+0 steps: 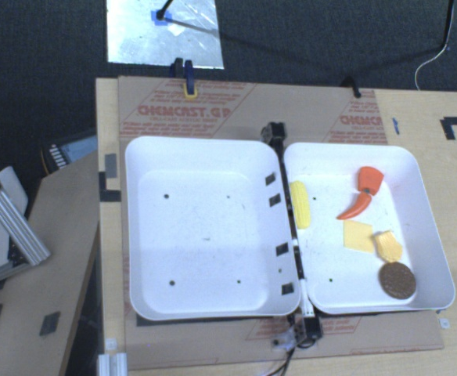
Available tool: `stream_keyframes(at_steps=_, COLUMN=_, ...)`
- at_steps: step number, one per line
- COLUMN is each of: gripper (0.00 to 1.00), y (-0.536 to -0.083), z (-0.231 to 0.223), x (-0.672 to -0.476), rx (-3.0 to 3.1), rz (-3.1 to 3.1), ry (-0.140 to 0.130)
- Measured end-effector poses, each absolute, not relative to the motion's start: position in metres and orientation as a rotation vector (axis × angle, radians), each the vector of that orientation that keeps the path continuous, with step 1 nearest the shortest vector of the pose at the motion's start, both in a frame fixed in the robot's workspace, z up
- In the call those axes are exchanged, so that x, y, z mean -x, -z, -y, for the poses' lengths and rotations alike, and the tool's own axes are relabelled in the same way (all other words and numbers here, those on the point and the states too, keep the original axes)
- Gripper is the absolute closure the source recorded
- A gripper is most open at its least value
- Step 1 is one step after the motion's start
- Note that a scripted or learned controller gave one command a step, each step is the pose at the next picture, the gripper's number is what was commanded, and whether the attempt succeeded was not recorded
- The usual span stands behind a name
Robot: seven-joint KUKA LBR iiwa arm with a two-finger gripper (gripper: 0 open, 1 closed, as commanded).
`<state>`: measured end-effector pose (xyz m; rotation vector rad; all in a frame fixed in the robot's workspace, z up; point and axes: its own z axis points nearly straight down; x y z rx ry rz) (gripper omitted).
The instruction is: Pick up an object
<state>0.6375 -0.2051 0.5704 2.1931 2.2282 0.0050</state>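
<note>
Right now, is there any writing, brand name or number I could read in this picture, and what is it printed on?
"CHEMCAST GP", in red, on the brown board under the two white bins, near its far left edge.
The same red print repeats near the board's far right corner, cut short by the right bin; too partial to read fully.
The grey sheet beyond the board bears blue tape, no legible text.

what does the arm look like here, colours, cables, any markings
Cannot tell from this frame. In view are the bench, a left white bin and a right white bin holding a yellow corn cob, an orange piece, yellow pieces and a brown disc. What the black cable serves is unclear.
</note>
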Motion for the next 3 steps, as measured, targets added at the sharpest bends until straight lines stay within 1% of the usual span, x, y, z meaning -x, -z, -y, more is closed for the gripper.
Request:
stream_keyframes(at_steps=1, gripper=1.00, y=-0.533, z=0.205, x=-0.670, rx=-2.214, rz=-2.226, ry=0.000)
stream_keyframes(at_steps=2, gripper=0.00, y=-0.535, z=0.206, x=-0.669, rx=-2.213, rz=-2.225, ry=-0.001)
stream_keyframes(at_steps=3, gripper=1.00, y=-0.547, z=0.205, x=-0.669, rx=-2.205, rz=-2.227, ry=-0.002)
